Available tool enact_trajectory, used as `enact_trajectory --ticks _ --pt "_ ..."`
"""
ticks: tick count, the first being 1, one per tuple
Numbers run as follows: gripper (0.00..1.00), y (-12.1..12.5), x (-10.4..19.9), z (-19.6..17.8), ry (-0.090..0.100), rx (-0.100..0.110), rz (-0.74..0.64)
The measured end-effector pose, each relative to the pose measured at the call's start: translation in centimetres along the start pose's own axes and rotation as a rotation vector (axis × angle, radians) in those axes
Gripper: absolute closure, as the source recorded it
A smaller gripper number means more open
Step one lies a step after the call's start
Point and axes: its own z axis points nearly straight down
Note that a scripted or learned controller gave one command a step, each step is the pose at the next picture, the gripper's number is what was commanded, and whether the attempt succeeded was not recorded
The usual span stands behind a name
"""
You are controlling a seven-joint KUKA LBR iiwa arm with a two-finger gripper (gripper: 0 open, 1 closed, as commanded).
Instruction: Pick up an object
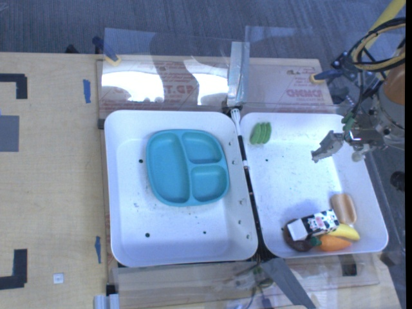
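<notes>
White bins: two are set side by side on the worktop (45,172); the right bin (290,179) carries the candidates.
Progress: nothing is lifted yet; approach, grasp and lift are judged still to be done.
Pincer (324,149): hung above the right bin at its 2 o'clock; its opening cannot be told, and nothing is seen in it.
Targets: green piece (261,132) at 11 o'clock; hot dog (344,206), cow toy (315,224), banana (344,232) and carrot (331,243) are clustered at 5 o'clock, touching.
Obstacles: crowding at 5 o'clock, close to the bin wall.
Elsewhere: a blue divided plate (188,167) is held in the left bin (122,205).
</notes>
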Motion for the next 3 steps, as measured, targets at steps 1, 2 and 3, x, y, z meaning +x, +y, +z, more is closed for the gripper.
enact_trajectory --ticks 1,2,3 --pt "0.0 -4.9 0.4 8.4 0.001 0.006 0.354" --pt "0.0 -4.9 -0.5 14.3 0.001 0.005 0.205" --pt "0.0 -4.6 -0.6 19.5 0.0 -0.006 -0.081"
